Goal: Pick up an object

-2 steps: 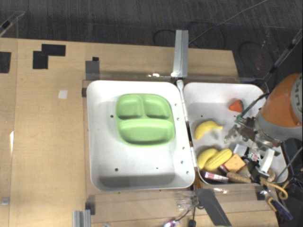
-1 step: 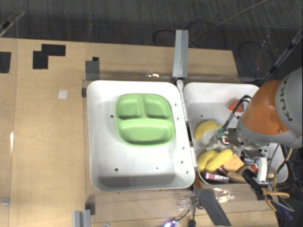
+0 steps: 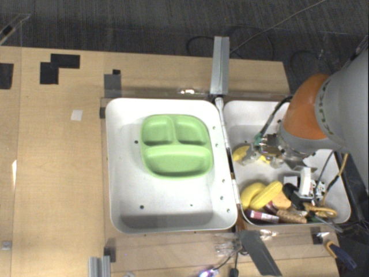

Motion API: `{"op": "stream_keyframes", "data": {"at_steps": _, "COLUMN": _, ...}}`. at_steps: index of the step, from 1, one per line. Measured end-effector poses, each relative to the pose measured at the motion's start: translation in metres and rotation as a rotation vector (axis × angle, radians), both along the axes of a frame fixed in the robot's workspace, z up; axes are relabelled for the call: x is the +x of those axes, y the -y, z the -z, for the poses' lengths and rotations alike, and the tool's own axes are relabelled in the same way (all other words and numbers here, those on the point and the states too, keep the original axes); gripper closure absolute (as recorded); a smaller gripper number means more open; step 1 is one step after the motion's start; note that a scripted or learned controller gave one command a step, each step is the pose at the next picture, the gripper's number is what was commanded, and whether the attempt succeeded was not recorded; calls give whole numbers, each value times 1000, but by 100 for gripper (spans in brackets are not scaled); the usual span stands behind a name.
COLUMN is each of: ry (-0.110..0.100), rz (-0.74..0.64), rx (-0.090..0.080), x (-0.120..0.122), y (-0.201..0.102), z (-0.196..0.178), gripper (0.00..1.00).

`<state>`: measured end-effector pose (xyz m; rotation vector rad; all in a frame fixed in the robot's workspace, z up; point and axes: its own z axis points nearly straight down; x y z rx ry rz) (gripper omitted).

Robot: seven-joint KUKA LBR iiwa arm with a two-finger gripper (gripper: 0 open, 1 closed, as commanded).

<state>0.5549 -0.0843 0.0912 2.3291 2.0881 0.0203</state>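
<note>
The right bin [image 3: 253,113] holds a pile of small items along its near side: a yellow banana-like piece [image 3: 264,194], a tan piece [image 3: 282,202], a dark red stick [image 3: 262,215] and other bits. Another small yellow item [image 3: 240,153] lies near the bin's left wall. My gripper [image 3: 266,152] hangs low inside this bin, just right of that yellow item, under the orange band of the arm [image 3: 305,114]. The wrist hides its fingertips.
The left bin [image 3: 124,201] carries a green divided plate [image 3: 175,145] in its far half. A metal post [image 3: 219,68] stands behind the seam between the bins. Cables trail around the wrist at the right bin's right side.
</note>
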Motion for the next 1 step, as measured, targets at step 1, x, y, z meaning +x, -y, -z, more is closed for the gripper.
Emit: {"op": "stream_keyframes", "data": {"at_steps": 1, "ry": -1, "rz": -132, "rx": -4, "x": -44, "y": 56, "z": 0, "gripper": 0}}
